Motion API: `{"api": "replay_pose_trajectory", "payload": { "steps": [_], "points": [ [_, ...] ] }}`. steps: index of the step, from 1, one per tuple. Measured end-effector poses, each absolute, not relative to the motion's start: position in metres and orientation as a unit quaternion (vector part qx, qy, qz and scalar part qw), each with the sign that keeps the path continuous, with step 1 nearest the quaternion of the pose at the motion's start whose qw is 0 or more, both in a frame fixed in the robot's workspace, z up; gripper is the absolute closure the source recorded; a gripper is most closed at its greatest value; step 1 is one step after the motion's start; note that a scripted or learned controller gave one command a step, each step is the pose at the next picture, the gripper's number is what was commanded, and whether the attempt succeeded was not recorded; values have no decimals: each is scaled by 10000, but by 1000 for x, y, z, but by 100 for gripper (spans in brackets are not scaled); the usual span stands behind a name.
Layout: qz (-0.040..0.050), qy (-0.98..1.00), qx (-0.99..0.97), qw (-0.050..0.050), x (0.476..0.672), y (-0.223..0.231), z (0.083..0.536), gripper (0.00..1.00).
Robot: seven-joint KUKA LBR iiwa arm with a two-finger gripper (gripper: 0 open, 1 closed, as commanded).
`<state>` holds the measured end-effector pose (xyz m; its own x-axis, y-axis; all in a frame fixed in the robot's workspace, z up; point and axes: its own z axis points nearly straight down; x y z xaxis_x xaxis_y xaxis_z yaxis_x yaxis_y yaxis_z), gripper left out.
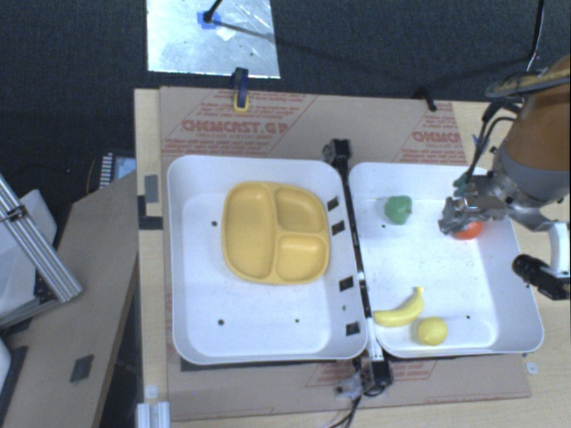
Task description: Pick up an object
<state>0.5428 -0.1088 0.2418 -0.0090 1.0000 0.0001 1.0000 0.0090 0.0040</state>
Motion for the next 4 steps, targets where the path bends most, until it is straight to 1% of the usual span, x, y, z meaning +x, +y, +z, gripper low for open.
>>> {"api": "replay_pose_trajectory", "payload": {
  "steps": [2, 3, 4],
  "points": [
    [12, 7103, 7039, 8, 577, -6, 219, 100],
    [21, 7106, 7036, 7, 596, 49, 230, 100],
    [20, 7104, 7038, 5, 610, 102, 238, 100]
  ]
}}
